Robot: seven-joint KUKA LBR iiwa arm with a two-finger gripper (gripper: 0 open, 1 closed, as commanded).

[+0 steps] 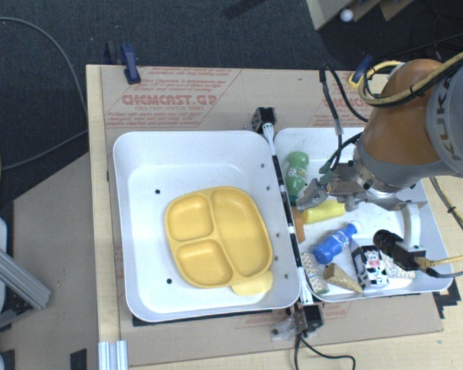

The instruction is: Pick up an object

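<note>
Two shallow white bins are sitting side by side on the bench. The left bin (131,206) is holding a yellow divided tray (216,237) with three compartments, and a small yellow piece (251,286) is lying against the tray's near edge. The right bin (440,282) is holding a green bottle (297,172), a yellow block (324,212), a blue bottle (333,243), a tan cone (341,278) and a black-and-white cow-patterned object (373,268). The arm is reaching over the right bin, its gripper (312,195) hovering between the green bottle and the yellow block. Whether it is open or closed cannot be told, and nothing is visibly being gripped.
</note>
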